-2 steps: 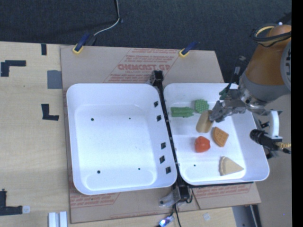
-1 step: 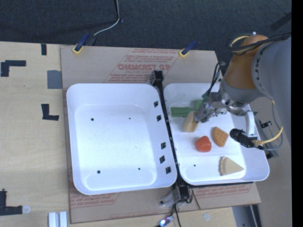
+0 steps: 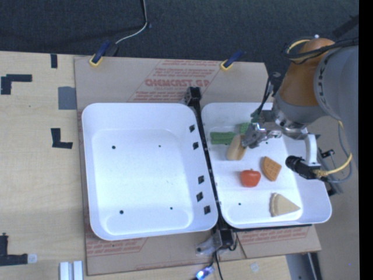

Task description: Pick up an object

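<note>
The right bin holds several small objects. A green piece lies at its upper left, with a tan bread-like piece just below it. A red tomato-like object sits in the middle, an orange waffle-like piece to its right, and a tan wedge near the front right corner. My gripper hangs over the bin's upper part, just right of the tan piece and the green piece. Nothing can be seen held in it.
The left bin stands beside the right one, with a black divider between them. Both rest on a cardboard sheet clamped at the back. The grey arm with its orange band fills the upper right.
</note>
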